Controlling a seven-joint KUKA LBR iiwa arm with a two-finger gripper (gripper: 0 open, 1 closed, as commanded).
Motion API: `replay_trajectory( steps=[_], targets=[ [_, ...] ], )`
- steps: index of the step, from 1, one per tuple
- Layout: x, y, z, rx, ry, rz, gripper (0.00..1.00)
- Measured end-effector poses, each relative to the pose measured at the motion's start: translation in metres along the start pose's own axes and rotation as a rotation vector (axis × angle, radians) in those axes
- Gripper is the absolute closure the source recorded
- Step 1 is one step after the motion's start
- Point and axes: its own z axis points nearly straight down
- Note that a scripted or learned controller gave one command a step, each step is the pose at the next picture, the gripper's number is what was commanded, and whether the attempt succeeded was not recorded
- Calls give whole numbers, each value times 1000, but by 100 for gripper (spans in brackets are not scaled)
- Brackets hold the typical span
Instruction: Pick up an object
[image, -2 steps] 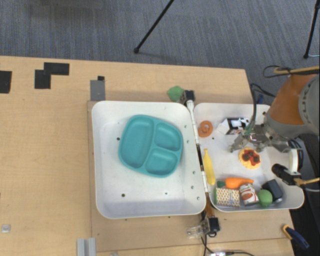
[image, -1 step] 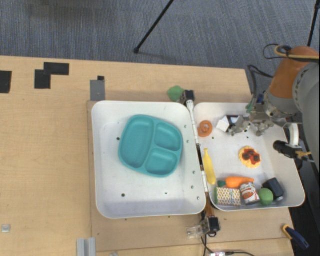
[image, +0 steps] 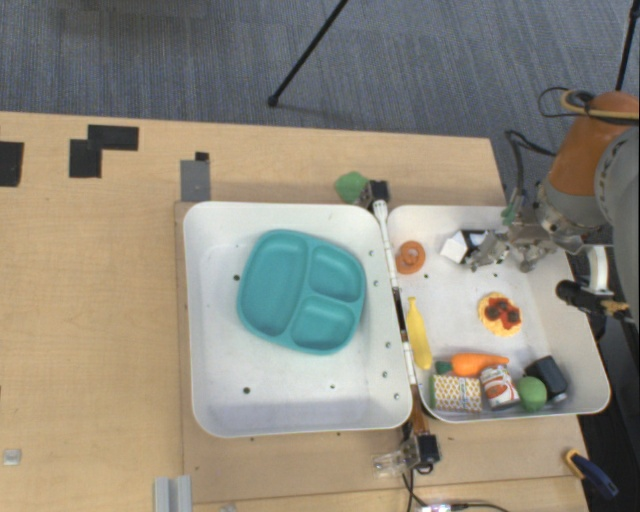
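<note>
One arm (image: 590, 160) reaching from right, gripper (image: 497, 250) low over right bin (image: 585, 345).

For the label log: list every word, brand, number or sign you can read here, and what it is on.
No text can be read in this view.
The small can in the right bin: red and white label, print too small and blurred.
The patterned packet beside it: markings, none legible.
The teal divided plate: no print.

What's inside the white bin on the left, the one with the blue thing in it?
The left bin holds a teal divided plate with three compartments, nothing visible in them. A few small dark dots mark the bin's floor. Whatever lies under the plate is covered.
</note>
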Motion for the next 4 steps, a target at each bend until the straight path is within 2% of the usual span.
replay_trajectory(
  steps=[1, 2, 3, 4],
  targets=[
    [0, 5, -92, -60, -21, 5, 0],
    [44, 8, -19, -56, -19, 9, 0],
    [57, -121, 5, -55, -19, 10, 0],
    [12, -172, 7, -60, -22, 11, 0]
  ],
)
